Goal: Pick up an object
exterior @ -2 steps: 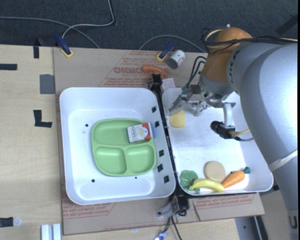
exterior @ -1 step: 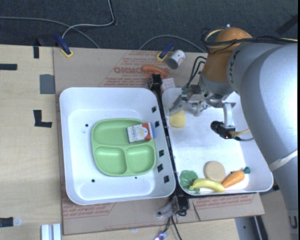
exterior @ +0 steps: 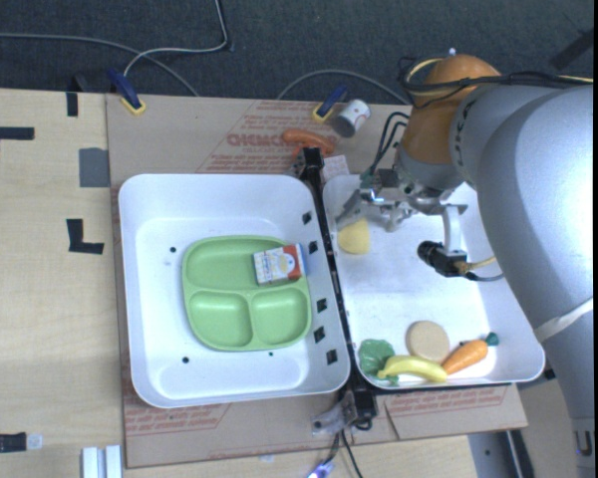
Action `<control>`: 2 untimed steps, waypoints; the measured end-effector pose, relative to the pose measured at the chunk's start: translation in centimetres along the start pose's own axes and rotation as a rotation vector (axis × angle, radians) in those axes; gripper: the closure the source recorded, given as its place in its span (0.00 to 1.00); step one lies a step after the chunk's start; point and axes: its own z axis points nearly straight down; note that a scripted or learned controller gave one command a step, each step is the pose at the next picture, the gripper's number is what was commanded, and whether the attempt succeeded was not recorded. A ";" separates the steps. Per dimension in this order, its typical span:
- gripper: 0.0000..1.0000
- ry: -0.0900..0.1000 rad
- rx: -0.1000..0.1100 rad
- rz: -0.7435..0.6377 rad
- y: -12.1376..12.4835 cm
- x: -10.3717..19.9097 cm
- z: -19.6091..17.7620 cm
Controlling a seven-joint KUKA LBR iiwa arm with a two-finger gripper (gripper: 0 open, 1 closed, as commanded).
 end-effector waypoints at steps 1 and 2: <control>1.00 0.000 0.000 -0.001 0.0 0.0 -1.0; 0.00 -0.001 0.000 -0.001 0.0 0.0 -1.0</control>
